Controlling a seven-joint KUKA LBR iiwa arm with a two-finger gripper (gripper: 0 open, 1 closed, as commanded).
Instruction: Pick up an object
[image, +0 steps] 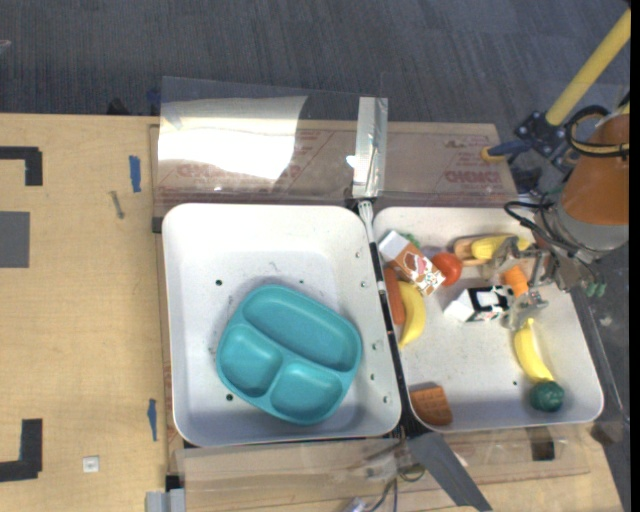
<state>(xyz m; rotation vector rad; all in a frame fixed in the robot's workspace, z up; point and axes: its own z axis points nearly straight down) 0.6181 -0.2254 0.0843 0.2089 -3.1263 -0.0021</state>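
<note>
My hand (528, 296) over the right bin (585, 340), among the small objects.

My arm enters from the right, orange band above the wrist; my hand hangs low over the right bin, just beside the black-and-white block (483, 302) and above the upper end of a yellow banana (531, 352); whether it is open or closed I cannot tell; a green ball (546, 397) lies at the banana's lower end; a second banana (412, 314) lies near the divider; the left bin (190, 300) holds a teal divided plate (288, 350); both bins sit on the counter (70, 330).
</note>
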